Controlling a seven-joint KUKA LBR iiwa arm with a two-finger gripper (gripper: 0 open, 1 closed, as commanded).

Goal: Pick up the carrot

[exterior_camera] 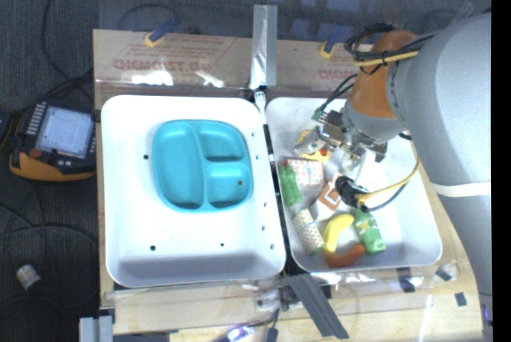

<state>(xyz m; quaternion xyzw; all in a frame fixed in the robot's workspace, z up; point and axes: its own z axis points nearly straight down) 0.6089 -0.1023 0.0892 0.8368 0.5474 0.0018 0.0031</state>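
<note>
Jaws sit low in the right bin, over the clutter at its far half; can't tell if they're released or clenched, wrist blocks it. Carrot, prob. the orange-red piece at the bin's near edge, lies below the jaws in view, well apart from them. Long axis runs roughly left-right, tucked under the banana and beside a green item. Arm needs to draw toward the near rim.

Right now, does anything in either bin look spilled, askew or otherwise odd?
Nothing looks spilled or damaged. The toy foods lie jumbled in the right bin, some overlapping, while the blue divided plate sits flat in the left bin. The claw is above the pile.
</note>
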